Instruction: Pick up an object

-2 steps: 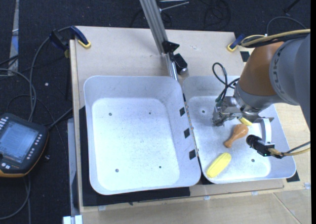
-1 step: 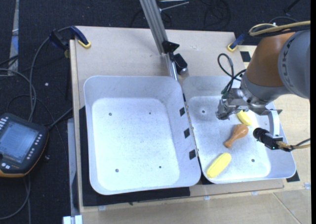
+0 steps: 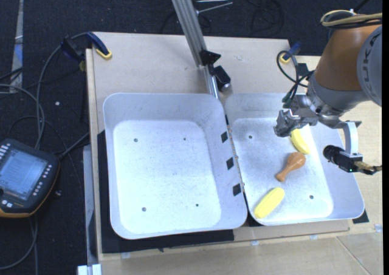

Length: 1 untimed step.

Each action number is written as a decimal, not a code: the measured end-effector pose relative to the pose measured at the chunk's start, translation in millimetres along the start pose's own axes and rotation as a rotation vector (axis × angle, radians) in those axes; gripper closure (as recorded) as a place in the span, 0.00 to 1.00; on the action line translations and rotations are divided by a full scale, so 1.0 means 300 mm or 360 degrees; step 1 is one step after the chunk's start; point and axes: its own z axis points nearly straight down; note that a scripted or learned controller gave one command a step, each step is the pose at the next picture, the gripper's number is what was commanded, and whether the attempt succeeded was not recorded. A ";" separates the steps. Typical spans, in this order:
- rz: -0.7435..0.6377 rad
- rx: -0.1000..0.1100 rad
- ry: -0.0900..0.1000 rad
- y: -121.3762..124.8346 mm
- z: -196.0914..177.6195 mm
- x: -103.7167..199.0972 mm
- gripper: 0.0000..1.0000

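bench point(image 3: 158, 67) first, since it carries everything: a pale board filling the middle of the frame, with two shallow white bins side by side so that a thing can be lifted out of one with the other close by. left bin point(image 3: 115, 146), in the centre-left, is bare on its speckled floor, and right bin point(image 3: 343, 201), in the centre-right and lower right, holds all three objects, so i judge that is why the arm point(image 3: 349, 64) leans in from the upper right over that bin alone. its grey body and orange band hang over the bin's upper right part, and the gripper point(image 3: 287, 123) sits low at the bin's upper middle. i cannot tell how far apart its tips stand from this slant, and i see nothing caught in it. nearest to it is a small yellow piece point(image 3: 300, 142), lying just below and right of the gripper, perhaps touching it; i take that as the likely target. below that, near the bin's centre, lies an orange-brown drumstick-shaped toy point(image 3: 290, 167), apart from the gripper. lowest, toward the bin's lower left, a yellow oblong point(image 3: 268, 202) lies at a slant, well apart from the gripper. nothing looks lifted yet; all three appear to rest on the bin floor.
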 end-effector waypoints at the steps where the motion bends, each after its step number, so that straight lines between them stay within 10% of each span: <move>1: -0.0005 0.0008 0.0003 -0.013 0.002 0.175 1.00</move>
